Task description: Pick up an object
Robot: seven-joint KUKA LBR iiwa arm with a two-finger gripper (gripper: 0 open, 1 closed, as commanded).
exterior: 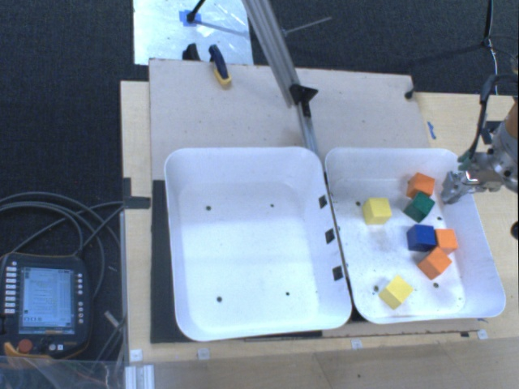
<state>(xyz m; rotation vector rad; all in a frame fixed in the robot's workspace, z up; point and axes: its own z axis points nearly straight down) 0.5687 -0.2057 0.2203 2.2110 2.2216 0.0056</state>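
The right bin (357, 168) holds several small blocks. An orange block (421, 184) lies at the upper right with a green block (419, 207) just below it. A yellow block (377, 210) sits left of them. Lower down are a blue block (421, 237), two orange blocks (447, 239) (435, 262) and another yellow block (396, 291). My gripper (452, 187) hangs over the right bin's upper right corner, just right of the top orange block, with nothing visibly between its fingers.
The left bin (182, 168) lies beside the right one. A slanted metal pole (276, 43) crosses the back board. A teach pendant (45, 302) with cables lies at lower left, off the bench.
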